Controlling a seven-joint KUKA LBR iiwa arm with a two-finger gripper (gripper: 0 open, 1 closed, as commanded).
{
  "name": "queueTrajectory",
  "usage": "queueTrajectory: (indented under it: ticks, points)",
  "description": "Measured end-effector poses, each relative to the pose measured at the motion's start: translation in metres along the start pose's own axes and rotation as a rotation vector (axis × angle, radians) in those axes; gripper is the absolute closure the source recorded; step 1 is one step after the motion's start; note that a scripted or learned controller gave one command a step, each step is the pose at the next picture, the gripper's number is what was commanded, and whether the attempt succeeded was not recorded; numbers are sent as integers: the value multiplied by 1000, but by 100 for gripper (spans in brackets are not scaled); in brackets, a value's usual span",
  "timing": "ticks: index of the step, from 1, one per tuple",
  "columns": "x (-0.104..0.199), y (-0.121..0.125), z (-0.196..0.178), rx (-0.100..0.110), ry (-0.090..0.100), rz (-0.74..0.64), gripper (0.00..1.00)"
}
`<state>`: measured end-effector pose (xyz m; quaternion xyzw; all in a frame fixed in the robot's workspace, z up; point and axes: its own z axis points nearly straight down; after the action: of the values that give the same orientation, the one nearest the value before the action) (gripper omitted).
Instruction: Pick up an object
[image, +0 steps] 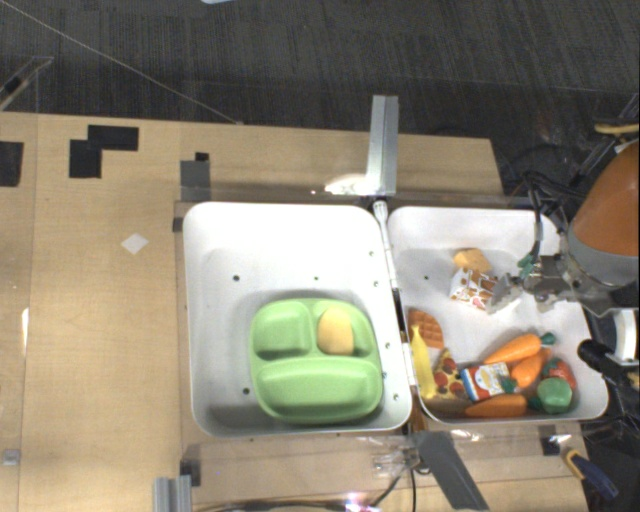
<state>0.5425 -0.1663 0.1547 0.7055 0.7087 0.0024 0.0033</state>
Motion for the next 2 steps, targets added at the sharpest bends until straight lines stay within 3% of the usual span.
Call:
queueTrajectory:
  ticks: [1, 2]
  points:
    - [59, 70, 42, -38, -10, -99, 0]
    - [64, 39, 45, -57, -16, -81, 0]
